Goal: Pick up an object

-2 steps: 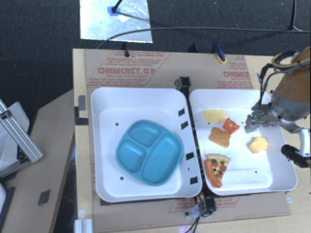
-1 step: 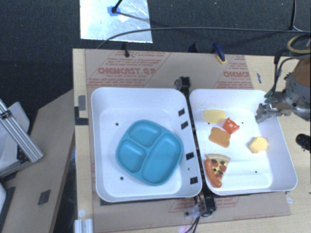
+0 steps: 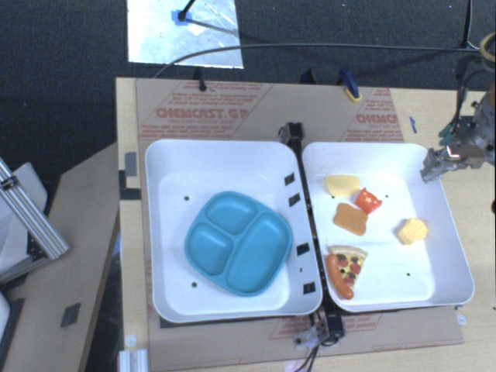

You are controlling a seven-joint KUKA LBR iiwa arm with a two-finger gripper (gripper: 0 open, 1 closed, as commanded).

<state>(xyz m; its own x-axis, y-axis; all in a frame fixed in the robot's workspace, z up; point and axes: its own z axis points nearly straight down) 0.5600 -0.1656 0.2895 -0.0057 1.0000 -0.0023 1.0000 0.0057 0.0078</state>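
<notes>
Dark blue carpet [image 3: 62, 68] runs round the bench, and a shiny square of foil [image 3: 184, 22] lies on it at the far side with a cable crossing it. On the far left a silver aluminium rail [image 3: 31, 215] slants beside the tan bench top [image 3: 85, 208]. A brown sheet of cardboard printed with red lettering [image 3: 201, 113] sits under both bins.

Going left to right: the left bin [image 3: 167, 169] holds a blue divided plate [image 3: 239, 242], three compartments, lying flat a little right of its middle. Black clips join the two bins along the seam between them.

The right bin [image 3: 453, 270] holds the small toy foods. Near its left wall, at the near end, lies a pizza slice [image 3: 345, 268], point towards the near rim. Farther in sits a pale yellow piece [image 3: 342, 185]; just beside it, to the right, a red piece [image 3: 369, 201], and right below those an orange-brown piece [image 3: 350, 219] that looks to touch the red one. Well apart, towards the right wall, lies a yellow ridged piece [image 3: 412, 231].

At the far right corner of that bin the gripper [image 3: 438, 163] hangs just over the rim, away from every toy. It grasps nothing I can see; whether it is spread or clenched I cannot tell from here.
</notes>
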